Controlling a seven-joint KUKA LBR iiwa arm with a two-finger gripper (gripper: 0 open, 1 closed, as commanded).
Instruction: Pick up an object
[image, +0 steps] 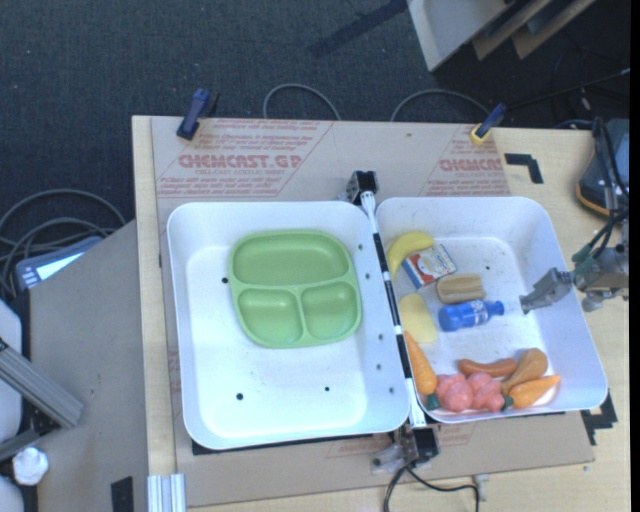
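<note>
The right bin (540, 225) holds several toy foods. A yellow banana (408, 247) lies at its far left, with a red and white packet (432, 265) and a brown bread roll (460, 289) beside it. A blue bottle (468, 316) lies in the middle, next to a pale yellow piece (417, 318). Along the near side lie an orange carrot (421, 367), a pink bunch (470, 392), a sausage (487, 367) and another carrot (533, 391). My gripper (540, 293) hangs over the bin's right part, just right of the blue bottle, with nothing seen in it.
The left bin (200, 380) carries a green divided plate (295, 287). Both bins rest on a cardboard-covered bench (240, 160) with clamps (194, 113) at the far edge. Cables run on the floor at the left and behind the bench.
</note>
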